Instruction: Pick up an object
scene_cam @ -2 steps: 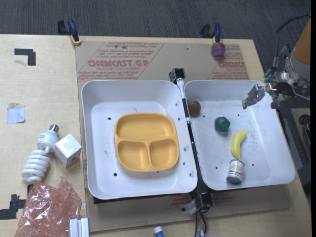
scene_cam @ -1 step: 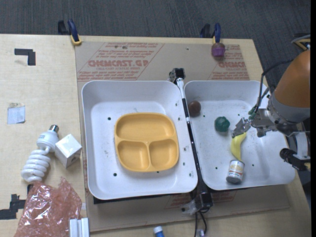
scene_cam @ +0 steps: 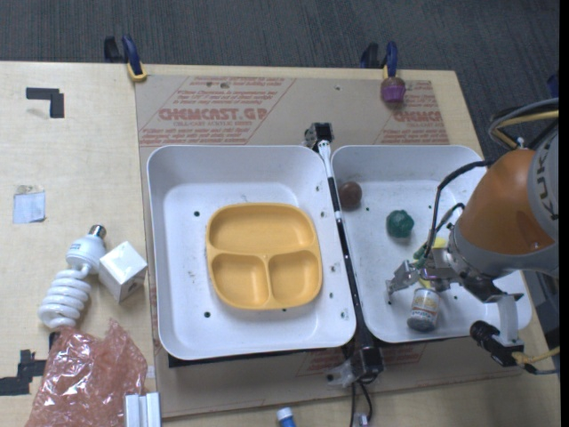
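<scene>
In the right bin (scene_cam: 382,327), near its front edge, a small jar (scene_cam: 424,310) with a pale lid stands more or less upright, perhaps leaning a little. Its long axis seems to run nearly toward the camera, lid end uppermost, so no one side is clearly favoured for a grasp. The gripper (scene_cam: 418,277) hangs just above and behind it, at about 12 o'clock from the jar, close but apparently not touching. I cannot tell whether the hand is apart or together, because the metal parts there merge with the cabling around them. The coming move seems to turn on this: the jar lies at 6 o'clock from the gripper, just beside it, so a short shift toward the front and a descent would likely be enough.

Further back, at about 11 o'clock from the gripper, a green ball (scene_cam: 400,223) rests on the bin floor, apart from the jar. Beyond it, toward 10 o'clock, a brown ball (scene_cam: 350,194) lies near the bin's left wall. In the left bin (scene_cam: 178,238) a yellow divided tray (scene_cam: 264,255) lies flat.
</scene>
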Robot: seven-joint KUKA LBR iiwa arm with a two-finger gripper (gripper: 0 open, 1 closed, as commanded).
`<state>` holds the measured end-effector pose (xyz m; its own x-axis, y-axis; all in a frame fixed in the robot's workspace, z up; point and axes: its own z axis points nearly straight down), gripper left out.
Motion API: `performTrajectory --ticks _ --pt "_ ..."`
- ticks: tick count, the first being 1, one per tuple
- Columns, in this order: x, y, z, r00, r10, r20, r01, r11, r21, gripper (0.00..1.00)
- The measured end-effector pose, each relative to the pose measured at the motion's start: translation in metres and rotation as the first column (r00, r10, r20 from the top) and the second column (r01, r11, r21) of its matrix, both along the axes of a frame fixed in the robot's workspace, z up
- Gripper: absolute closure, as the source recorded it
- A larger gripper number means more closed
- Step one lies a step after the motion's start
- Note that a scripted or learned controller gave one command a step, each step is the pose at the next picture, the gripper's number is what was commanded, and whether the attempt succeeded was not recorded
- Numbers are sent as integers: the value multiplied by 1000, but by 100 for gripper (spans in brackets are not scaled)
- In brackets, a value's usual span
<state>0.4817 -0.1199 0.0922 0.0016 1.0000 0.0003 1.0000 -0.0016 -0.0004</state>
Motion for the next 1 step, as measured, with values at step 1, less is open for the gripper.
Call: performTrajectory --ticks 1 --pt "1 -1 10 1000 -2 3 2 1000 -1 100"
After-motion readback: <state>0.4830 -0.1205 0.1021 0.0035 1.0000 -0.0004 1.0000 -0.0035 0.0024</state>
